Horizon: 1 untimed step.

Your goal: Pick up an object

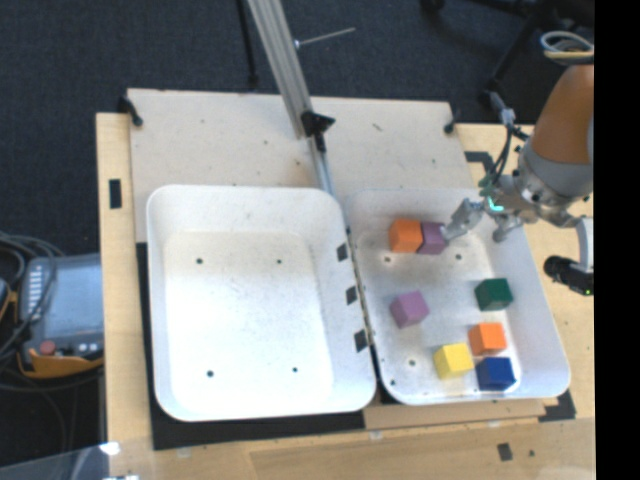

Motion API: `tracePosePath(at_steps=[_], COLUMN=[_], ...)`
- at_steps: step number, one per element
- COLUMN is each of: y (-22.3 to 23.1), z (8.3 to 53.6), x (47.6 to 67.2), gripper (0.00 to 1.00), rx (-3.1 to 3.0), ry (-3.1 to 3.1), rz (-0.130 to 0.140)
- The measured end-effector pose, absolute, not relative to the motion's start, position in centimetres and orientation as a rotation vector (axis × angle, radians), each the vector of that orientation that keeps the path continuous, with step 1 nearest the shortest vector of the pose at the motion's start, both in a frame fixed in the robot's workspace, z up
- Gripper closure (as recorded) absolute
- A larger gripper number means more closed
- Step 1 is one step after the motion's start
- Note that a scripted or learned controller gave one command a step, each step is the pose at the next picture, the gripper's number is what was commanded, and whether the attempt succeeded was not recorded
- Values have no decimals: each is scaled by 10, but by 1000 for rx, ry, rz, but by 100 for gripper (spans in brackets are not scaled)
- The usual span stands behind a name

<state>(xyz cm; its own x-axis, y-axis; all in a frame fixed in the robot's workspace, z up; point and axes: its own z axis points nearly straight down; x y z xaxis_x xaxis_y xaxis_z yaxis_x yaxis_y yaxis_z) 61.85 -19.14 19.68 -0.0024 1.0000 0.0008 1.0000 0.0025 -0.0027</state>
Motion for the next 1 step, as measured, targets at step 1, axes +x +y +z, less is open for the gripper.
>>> tracePosePath(at_steps=[1], y=[-192], z=[199], x=[619], gripper=[0], rx=[-2218], ry=[-2228], rz=[2])
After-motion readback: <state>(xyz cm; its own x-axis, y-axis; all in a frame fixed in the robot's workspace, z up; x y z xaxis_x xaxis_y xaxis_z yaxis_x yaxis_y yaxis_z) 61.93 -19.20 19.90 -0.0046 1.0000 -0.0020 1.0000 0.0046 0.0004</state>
